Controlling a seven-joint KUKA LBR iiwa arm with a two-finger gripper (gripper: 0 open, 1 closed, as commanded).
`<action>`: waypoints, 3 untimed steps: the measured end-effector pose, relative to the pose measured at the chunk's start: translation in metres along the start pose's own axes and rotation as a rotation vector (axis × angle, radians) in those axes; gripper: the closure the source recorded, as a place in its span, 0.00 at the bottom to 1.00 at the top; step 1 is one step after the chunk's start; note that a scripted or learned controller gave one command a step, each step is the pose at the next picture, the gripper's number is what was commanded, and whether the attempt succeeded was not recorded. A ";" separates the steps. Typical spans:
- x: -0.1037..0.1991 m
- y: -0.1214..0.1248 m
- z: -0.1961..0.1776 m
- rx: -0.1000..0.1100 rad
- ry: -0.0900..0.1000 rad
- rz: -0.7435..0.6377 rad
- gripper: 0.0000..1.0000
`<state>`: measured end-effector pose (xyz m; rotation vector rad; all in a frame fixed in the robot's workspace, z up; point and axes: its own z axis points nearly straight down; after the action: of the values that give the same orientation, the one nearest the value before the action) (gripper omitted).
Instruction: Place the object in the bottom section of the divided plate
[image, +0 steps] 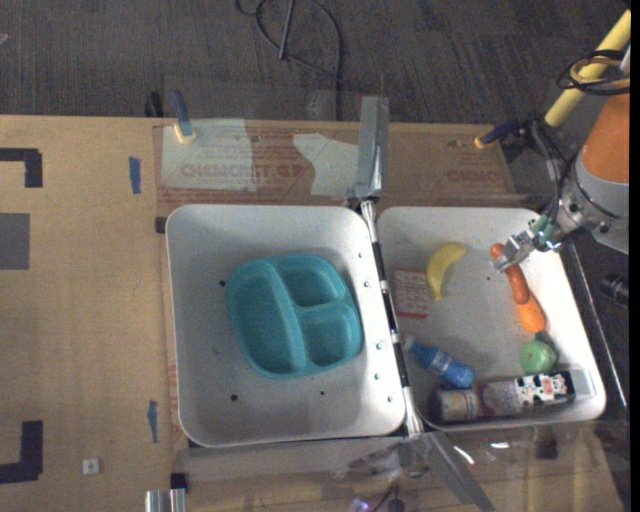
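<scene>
The desk (80, 330) is a flat tan surface marked with black tape corners and short blue tape strips; beyond its far edge lies dark grey carpet crossed by cables. Two shallow white bins sit side by side on it, joined along a metal divider rail (372, 150).

The left bin (195, 400) holds the divided plate (293, 315), a smooth teal plastic tray with rounded corners and three recessed compartments. It lies near the bin's centre, at a slant.

All loose items lie in the right bin (480, 225), on the far side of the rail from the plate: a curved yellow banana (444, 267), a small printed packet (410, 293), a tapered orange carrot (523, 298), a round green fruit (538, 356), a blue bottle (443, 364) and a cylindrical can with a printed label (505, 396).

The hand (520, 250) hangs over the carrot's upper end. Its finger spacing cannot be determined.
</scene>
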<state>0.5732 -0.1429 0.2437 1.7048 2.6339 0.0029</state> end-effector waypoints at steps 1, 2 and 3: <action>0.057 0.021 0.059 0.003 0.003 -0.218 1.00; 0.122 0.077 0.058 -0.002 0.000 -0.353 1.00; 0.181 0.088 0.047 0.000 0.002 -0.550 1.00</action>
<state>0.5798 0.0583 0.1969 0.9260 2.9996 0.0026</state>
